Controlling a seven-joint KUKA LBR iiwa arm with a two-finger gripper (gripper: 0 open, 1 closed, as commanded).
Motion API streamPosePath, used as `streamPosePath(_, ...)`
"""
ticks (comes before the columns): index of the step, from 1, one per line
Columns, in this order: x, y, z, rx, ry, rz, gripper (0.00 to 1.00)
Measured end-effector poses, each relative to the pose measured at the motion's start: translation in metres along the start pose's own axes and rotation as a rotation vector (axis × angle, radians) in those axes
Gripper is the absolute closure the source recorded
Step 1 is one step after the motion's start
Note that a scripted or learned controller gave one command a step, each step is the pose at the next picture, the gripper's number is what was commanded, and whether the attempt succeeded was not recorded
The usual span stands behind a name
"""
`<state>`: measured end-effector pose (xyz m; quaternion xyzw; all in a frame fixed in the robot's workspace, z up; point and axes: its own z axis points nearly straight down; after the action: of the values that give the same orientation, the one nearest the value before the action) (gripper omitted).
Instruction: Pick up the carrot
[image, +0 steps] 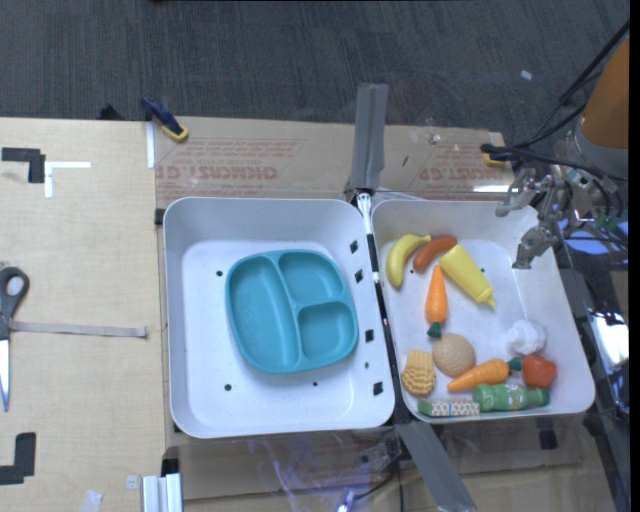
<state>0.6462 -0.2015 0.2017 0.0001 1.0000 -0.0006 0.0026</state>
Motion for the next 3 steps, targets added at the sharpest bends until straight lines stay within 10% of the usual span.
streamPosePath(1,0.004,0.051,0.108,0.0,0.0,0.007,0.0)
streamPosePath(2,0.061,0.085,0.108,-0.001,0.0,0.078,0.0)
streamPosePath(3,0.096,0.105,0.108,0.0,0.002,0.478,0.0)
